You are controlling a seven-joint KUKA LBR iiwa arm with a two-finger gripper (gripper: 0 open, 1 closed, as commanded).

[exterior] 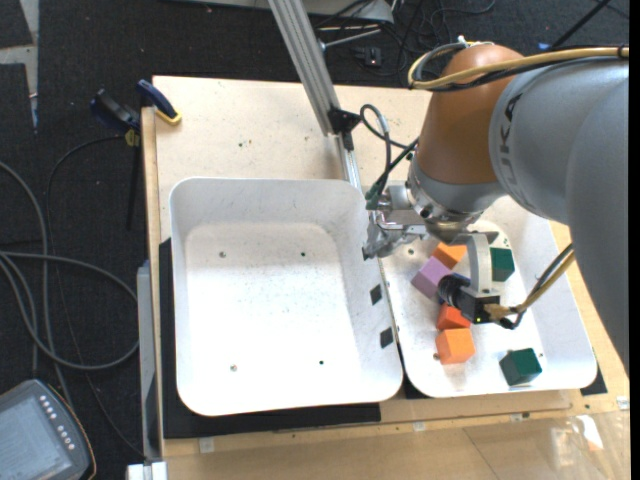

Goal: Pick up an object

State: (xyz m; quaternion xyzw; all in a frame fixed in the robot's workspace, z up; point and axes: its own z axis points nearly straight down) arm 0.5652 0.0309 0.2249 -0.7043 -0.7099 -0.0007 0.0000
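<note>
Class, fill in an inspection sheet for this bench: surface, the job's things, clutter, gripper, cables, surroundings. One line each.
Surface: pale speckled bench bearing a left bin and a right bin, side by side.
Job's things: in the right bin, a purple block, orange blocks, a green block near the front, another green one further back.
Clutter: blue and yellow clamp at the bench's far left corner.
Gripper: gripper low at the bins' shared edge; state unclear.
Cables: yellow cable by the arm; black cables on the floor.
Surroundings: dark floor, metal pole, handheld screen.
</note>
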